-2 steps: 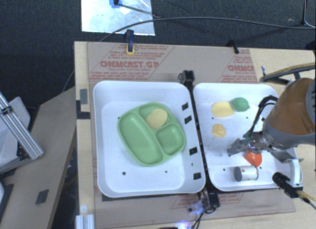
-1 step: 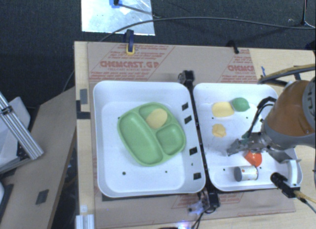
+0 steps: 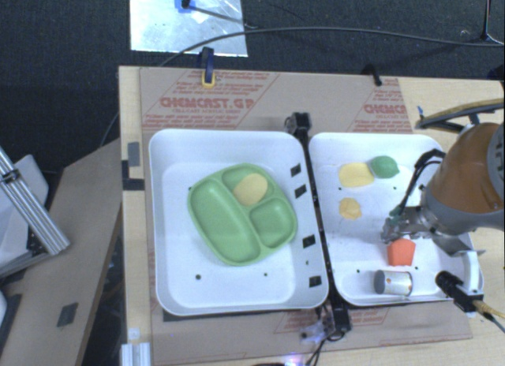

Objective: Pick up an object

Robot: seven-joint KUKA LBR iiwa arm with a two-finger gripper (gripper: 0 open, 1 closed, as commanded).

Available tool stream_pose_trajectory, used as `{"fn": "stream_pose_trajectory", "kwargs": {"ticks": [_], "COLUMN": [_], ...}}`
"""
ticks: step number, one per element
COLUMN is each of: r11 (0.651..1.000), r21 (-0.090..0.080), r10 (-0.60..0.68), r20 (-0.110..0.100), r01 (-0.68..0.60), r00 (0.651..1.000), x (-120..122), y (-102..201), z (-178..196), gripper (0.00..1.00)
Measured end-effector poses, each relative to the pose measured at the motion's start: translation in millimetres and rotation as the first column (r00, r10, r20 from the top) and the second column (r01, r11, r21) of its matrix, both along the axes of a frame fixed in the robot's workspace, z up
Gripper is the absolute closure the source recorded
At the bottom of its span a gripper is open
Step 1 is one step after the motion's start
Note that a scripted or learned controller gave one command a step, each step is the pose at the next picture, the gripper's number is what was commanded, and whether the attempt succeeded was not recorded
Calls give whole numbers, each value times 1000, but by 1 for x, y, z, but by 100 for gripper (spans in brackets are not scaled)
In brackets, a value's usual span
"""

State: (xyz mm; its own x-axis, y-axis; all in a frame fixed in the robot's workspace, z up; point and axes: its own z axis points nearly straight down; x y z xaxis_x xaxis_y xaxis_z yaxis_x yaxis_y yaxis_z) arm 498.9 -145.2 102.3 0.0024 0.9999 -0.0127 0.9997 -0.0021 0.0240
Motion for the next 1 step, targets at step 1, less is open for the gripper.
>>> {"fn": "stream_pose_trajectory", "kwargs": {"ticks": [1], "r11": [1000], "r21": [11], "r10": [6], "r20": [-19], "r01": [-6], "r00": [1000], "x": [2], "y": [-2], "z": [43], "gripper": [100]}}
